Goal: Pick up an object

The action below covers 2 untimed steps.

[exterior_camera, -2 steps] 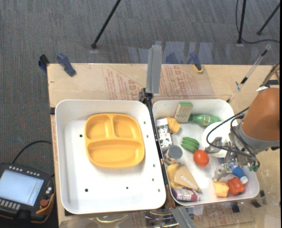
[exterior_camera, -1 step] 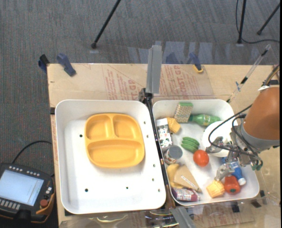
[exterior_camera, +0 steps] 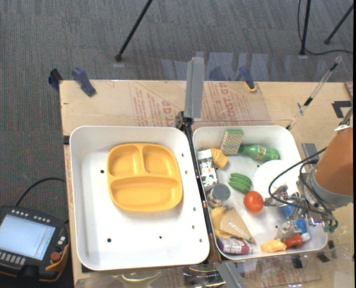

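The arm (exterior_camera: pixel 340 173) reaches in from the right and hangs over the right bin (exterior_camera: pixel 286 132), its claw (exterior_camera: pixel 299 212) low in the bin's near right corner. The metal and cables around the claw are too tangled to make out, so whether it stands apart or together cannot be told, and nothing can be seen caught in it.

The nearest things to the claw are a small blue piece (exterior_camera: pixel 299 225) just below it and a red piece (exterior_camera: pixel 292 241) beside an orange piece (exterior_camera: pixel 272 245) at the bin's front edge. A red tomato (exterior_camera: pixel 253 201) lies just to the claw's left, close but apart from it. A white plate (exterior_camera: pixel 272 177) rests above the tomato, partly under the arm's cables.

Farther left lie a green cucumber (exterior_camera: pixel 240 181), a grey round lid (exterior_camera: pixel 221 192), a yellow wedge (exterior_camera: pixel 233 223) and a wrapped bar (exterior_camera: pixel 234 246) at the front. Along the back of the bin are a green bottle (exterior_camera: pixel 259 152), a speckled sponge block (exterior_camera: pixel 231 141) and a yellow piece (exterior_camera: pixel 218 158). A small white carton (exterior_camera: pixel 206 168) stands against the bin's left wall.

The left bin (exterior_camera: pixel 87 233) holds a yellow divided tray (exterior_camera: pixel 144 177), well apart from the claw.
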Available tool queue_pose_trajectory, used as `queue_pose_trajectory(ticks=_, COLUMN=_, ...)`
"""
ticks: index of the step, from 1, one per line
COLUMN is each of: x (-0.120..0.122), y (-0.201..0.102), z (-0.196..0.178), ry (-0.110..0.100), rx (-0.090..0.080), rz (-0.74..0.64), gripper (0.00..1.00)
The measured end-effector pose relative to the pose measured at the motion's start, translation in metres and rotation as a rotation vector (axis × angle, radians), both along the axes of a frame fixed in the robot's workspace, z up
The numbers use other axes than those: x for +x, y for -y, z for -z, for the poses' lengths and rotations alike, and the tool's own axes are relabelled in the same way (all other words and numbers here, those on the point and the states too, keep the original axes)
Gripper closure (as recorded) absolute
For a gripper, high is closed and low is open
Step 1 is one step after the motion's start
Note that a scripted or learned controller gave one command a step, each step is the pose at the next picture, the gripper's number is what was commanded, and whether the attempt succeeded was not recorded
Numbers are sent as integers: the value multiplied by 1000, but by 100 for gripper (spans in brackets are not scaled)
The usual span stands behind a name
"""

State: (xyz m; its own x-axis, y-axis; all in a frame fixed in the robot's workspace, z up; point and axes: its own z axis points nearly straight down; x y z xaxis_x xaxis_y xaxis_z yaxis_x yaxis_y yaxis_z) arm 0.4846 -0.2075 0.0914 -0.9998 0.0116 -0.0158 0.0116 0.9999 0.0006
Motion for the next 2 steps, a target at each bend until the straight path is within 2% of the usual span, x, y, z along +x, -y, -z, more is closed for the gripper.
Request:
queue_pose_trajectory(ticks=1, x=5, y=-18, z=4, ry=-13, rx=2, rz=77, gripper=0)
queue_pose_trajectory(ticks=2, x=68, y=0, z=4, ry=-14, rx=1, rz=-130, gripper=0)
